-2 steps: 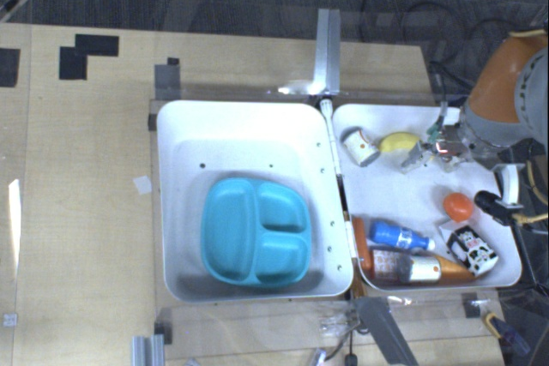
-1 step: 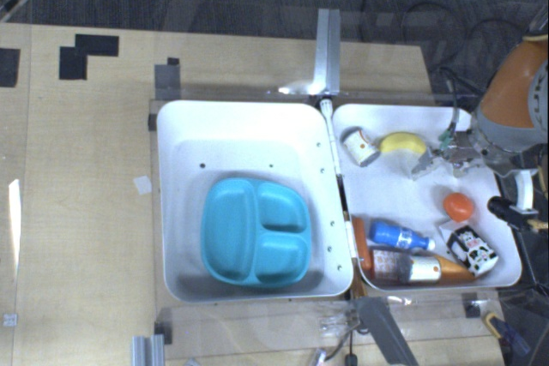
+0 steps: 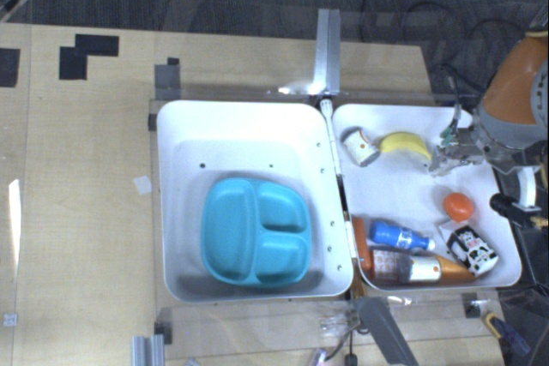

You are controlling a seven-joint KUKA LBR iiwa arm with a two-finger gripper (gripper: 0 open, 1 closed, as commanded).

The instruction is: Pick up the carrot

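Whether the gripper (image 3: 448, 157) is open cannot be told, nothing being seen held beside the banana (image 3: 405, 146); the carrot (image 3: 358, 246), well apart, is crowded against the bin wall by a blue bottle (image 3: 399, 236), so a slipped or wrong grasp is risked.

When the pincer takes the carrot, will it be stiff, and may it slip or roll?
The carrot looks solid and straight, so it is probably stiff. Its end tapers and looks smooth, so a grip there may slip. Rolling seems unlikely, as it lies along the bin wall with a bottle against it.
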